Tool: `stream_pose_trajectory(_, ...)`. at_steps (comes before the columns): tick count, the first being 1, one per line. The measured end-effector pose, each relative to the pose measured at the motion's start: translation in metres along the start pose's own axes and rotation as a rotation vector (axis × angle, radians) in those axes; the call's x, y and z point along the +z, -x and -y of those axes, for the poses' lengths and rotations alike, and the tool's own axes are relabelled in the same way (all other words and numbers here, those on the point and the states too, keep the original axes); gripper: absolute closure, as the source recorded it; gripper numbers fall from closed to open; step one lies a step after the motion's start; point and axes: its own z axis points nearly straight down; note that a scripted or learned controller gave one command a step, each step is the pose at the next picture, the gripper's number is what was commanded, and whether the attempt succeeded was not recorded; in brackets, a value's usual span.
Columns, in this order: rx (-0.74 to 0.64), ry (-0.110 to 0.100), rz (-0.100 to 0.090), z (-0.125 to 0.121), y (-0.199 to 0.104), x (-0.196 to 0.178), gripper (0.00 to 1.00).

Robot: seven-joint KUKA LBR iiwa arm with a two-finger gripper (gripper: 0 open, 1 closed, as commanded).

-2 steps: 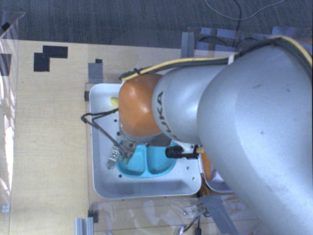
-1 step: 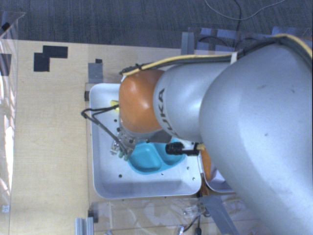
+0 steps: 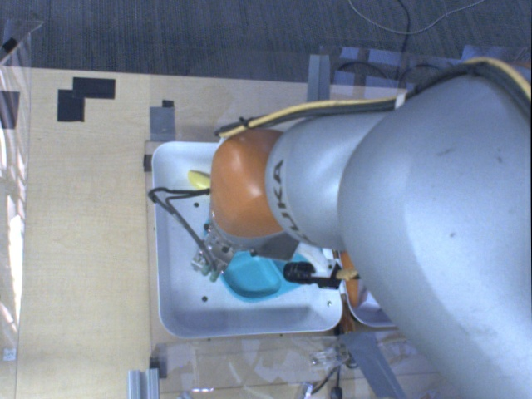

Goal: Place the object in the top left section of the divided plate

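The grey arm with its orange band [image 3: 241, 194] reaches in from the right and covers much of the left white bin [image 3: 179, 306]. Below the band, my gripper [image 3: 204, 264] hangs low over the bin floor at the left edge of a blue plate [image 3: 253, 279]. Most of the plate lies under the wrist, so its dividers are hidden. A small yellow object [image 3: 198, 179] lies near the bin's far left corner, partly behind the orange band. I see nothing clearly held in the gripper.
A black cable [image 3: 179, 214] loops from the wrist over the left part of the bin. At the right, beneath the arm, an orange item [image 3: 349, 281] and a white rim [image 3: 366, 312] show in the other bin. Bare wooden bench [image 3: 83, 223] lies to the left.
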Motion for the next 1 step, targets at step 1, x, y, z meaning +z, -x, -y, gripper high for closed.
stream_pose_trajectory(1,0.132,-0.014,-0.001,0.0149,0.0388,0.0109,1.00)
